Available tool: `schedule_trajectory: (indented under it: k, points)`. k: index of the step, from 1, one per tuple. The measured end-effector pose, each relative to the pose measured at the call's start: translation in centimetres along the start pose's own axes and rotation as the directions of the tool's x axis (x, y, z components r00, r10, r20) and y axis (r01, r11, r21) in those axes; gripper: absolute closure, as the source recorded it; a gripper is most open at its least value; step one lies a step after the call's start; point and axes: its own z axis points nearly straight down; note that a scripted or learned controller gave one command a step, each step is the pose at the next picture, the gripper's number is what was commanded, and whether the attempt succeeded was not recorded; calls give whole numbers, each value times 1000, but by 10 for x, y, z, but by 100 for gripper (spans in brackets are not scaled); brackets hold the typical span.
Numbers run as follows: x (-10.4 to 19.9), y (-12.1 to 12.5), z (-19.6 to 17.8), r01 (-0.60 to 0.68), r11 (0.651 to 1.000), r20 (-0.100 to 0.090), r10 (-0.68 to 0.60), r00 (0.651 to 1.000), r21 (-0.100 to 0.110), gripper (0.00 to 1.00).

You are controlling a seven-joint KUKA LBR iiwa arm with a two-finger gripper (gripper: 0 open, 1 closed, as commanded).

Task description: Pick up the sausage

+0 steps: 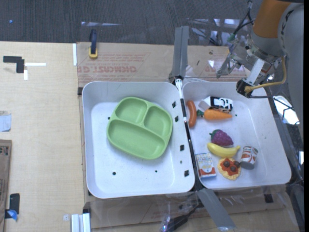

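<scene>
The sausage is a short reddish-brown link lying lengthwise against the left wall of the right bin, near its far end. My gripper hangs above the bin's far rim, up and to the right of the sausage and well clear of it. Nothing shows in its grasp.
Beside the sausage lie a carrot and a black-and-white item. Nearer the front are purple grapes, a banana, a small can, a pizza slice and a carton. The left bin holds a green divided plate.
</scene>
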Motion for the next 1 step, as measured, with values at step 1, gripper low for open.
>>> schedule_trajectory:
  k: [1]
  points:
    - [40,-97,40,-1,1000,1,1,1000,2,0]
